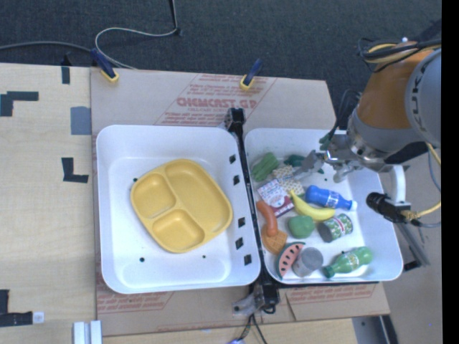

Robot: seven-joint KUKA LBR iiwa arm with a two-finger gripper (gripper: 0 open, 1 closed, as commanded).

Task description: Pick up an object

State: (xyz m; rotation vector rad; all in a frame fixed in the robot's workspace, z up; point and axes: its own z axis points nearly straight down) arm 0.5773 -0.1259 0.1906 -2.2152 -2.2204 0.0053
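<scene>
Pick-up attempt at a two-bin worktop (pixel 43 192): reaching in from the view's right with a grey arm with an orange band (pixel 391 102), and poising its gripper (pixel 324 160) low over the far part of the right-hand shallow white bin (pixel 391 253). Impossible to tell from this slant whether opened or closed, and seeing nothing held.

Choosing, seemingly, among toy groceries heaped together in that bin, which is likely why the gripper is hanging just there:
- lying just beside and below the gripper, a blue plastic bottle with a white cap (pixel 328 197), touching a yellow toy banana (pixel 310 208);
- sitting to the gripper's left, a pale knobbly beige piece (pixel 287 174) and a dark green pepper-like toy (pixel 263 165);
- crowding the near half, a round green toy (pixel 302 226), a small printed can (pixel 337 226), a green bottle lying on its side (pixel 349 261), a watermelon slice (pixel 287 258), a grey disc-shaped lid (pixel 310 261) and an orange carrot-like toy (pixel 270 224).

Judging the blue bottle the nearest candidate, though risking a brush against the banana pressed to it.

Resting alone in the left-hand white bin (pixel 115 264), well apart from the work, a yellow three-compartment plastic plate (pixel 183 203). Pinning the brown cardboard sheet (pixel 208 102) under both bins with two yellow-and-blue clamps (pixel 251 76), presumably against sliding.
</scene>
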